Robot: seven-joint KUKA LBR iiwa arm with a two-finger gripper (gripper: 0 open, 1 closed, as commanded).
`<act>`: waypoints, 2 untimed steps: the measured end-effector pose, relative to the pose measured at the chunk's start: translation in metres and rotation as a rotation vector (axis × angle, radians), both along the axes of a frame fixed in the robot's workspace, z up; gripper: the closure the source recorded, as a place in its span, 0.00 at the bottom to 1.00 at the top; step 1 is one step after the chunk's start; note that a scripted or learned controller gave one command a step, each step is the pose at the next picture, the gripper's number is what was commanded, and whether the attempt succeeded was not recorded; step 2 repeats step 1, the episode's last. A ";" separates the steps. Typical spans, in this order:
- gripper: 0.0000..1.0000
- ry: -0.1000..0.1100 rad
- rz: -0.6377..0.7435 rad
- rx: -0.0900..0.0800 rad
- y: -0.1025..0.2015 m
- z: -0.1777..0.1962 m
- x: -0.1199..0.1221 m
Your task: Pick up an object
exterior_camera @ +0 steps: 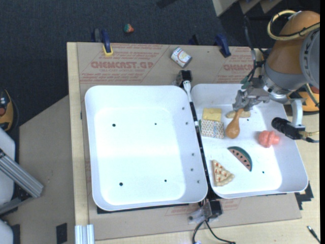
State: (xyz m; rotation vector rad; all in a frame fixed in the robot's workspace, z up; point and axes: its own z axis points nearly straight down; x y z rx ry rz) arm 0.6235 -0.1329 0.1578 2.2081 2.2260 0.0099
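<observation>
Your gripper (pixel 247 101) hangs over the far part of the right bin (pixel 289 179), directly above the top end of a tan drumstick (pixel 233 125); whether it touches the piece or how it is set, you cannot tell. The drumstick is pale brown with a rounded bulb at its near end, lying at a slant. Just left of it sit a yellow block (pixel 212 115) and a speckled cube (pixel 212 129). Right of it lies a pink lump (pixel 268 138). Nearer you are a watermelon slice (pixel 240 158) and a pizza slice (pixel 221 172). The left bin (pixel 96 136) sits beside it.
</observation>
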 end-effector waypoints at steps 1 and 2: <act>1.00 0.000 0.000 -0.001 0.069 0.030 0.046; 1.00 0.000 0.000 -0.001 0.069 0.030 0.046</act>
